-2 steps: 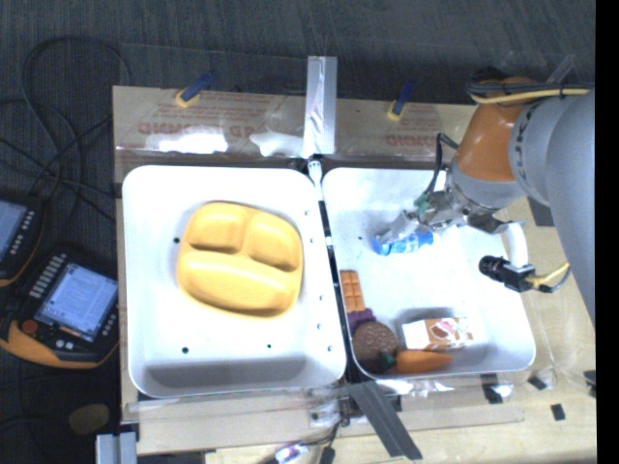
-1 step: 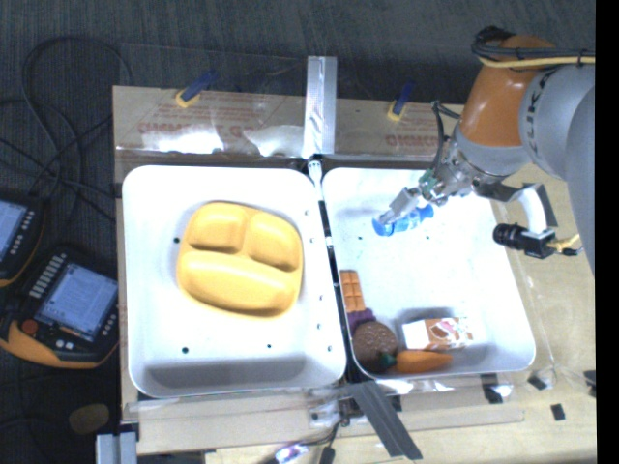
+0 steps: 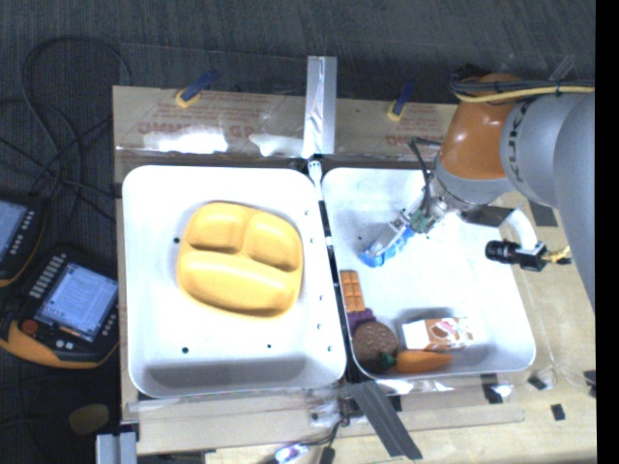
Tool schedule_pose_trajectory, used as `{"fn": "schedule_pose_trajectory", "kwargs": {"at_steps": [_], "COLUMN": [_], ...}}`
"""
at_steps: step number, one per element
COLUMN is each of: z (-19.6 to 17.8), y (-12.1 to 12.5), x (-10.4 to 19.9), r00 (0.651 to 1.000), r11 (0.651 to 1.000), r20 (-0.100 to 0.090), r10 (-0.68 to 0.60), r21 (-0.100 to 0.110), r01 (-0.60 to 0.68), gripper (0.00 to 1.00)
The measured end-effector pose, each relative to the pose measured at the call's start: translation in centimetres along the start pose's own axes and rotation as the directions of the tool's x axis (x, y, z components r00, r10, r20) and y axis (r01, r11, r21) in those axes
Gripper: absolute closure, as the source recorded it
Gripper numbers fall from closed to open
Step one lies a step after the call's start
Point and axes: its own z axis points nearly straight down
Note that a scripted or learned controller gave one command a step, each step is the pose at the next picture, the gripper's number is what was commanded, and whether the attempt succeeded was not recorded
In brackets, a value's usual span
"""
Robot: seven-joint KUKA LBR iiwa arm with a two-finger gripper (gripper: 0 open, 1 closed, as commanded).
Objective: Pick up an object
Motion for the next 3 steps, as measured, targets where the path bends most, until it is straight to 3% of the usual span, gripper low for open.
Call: {"fn": "schedule_pose_trajectory", "kwargs": {"at_steps": [1,2,3], "z": [-7.4,0.3,-0.4], "y": [-1.4,2.1,2.3], "x": [3.3,2.1,2.1], "r00": [0.986,0.989,0.989], "r11": [0.986,0.989,0.989], "r20": [0.001,0.0,-0.002], "r10": [-0.167,-0.145,-0.146], "r21": [0.001,-0.001,-0.003], "r01": [0.167,0.145,0.146], "gripper": [0.0,0.0,1.0]}}
